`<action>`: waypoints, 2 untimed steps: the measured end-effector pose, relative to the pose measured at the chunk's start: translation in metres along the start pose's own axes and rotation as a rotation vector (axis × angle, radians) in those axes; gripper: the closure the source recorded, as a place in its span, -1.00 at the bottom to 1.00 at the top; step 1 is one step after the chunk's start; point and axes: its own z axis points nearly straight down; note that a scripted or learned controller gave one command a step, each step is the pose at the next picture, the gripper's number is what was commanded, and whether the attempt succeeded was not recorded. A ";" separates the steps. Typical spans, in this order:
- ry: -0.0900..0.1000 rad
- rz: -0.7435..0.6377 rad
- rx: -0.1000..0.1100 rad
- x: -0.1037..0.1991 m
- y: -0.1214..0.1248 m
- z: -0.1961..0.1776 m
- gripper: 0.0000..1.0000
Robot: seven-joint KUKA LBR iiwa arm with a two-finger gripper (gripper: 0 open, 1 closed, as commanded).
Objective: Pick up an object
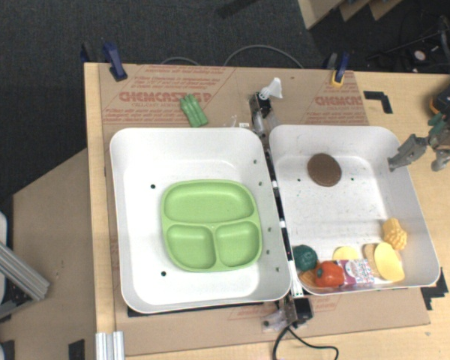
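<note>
The right bin holds a brown round disc near its back. Along its front edge lie a dark green piece, a red tomato-like toy, a pink-and-white packet, a yellow oval and a bumpy yellow piece. My gripper hangs over the bin's far right rim. It is open with nothing between its fingers, about a hand's width right of the brown disc.
The left bin carries a light green divided plate. A green clip-like object lies on the cardboard behind it. A small white and black fixture stands at the back between the bins.
</note>
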 end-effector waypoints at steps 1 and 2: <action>0.001 -0.006 -0.001 0.024 0.088 0.050 -1.00; 0.004 -0.005 0.007 0.066 0.121 0.149 -1.00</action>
